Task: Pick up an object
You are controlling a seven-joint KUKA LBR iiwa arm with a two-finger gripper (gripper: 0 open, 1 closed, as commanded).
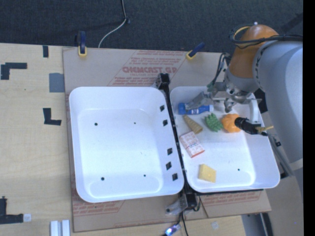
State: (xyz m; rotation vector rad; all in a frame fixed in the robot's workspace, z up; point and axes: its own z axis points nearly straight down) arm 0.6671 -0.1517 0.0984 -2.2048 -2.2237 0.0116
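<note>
Overhead, arm (266, 63) reaches in from right, gripper (227, 98) low over back of right bin (256, 173); open or closed, cannot tell. Right bin holds blue tube (197, 109), tan cone (193, 124), green toy (213, 122), orange ball (229, 123), red-and-white packet (191, 144), yellow block (207, 173). Blue tube, green toy, orange ball lie just beside gripper. Left bin (78, 132) sits alongside on table (29, 146).

Bright, even overhead light; the white bins (118, 191) glare slightly, shadows stay soft, and the whole picture is mildly blurred and grainy.
</note>
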